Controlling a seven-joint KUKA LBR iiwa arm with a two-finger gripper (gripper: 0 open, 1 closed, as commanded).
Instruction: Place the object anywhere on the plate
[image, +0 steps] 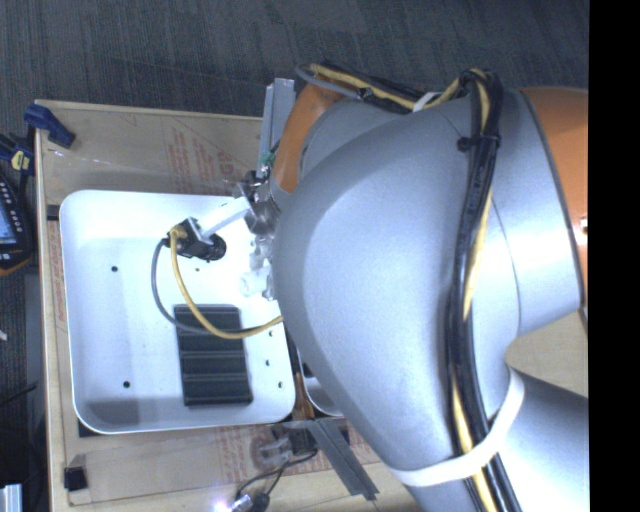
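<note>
Looking down at a slant, we are seeing a huge grey arm (400, 280) filling the right and middle of the view and blocking much of the bench (150, 130). It is reaching over the left white bin (110, 300), and its gripper (258, 250) is hanging above that bin's right edge. The gripper is crowded against the arm's bulk and blurred, so we cannot tell whether it is spread, pressed together or pinching anything. A black ribbed block (213, 355) is lying flat on this bin's floor, near the wall at the bottom of the view, apart from the gripper. The right bin (318, 403) is hiding almost wholly behind the arm; we are making out a rounded white corner of it.
</note>
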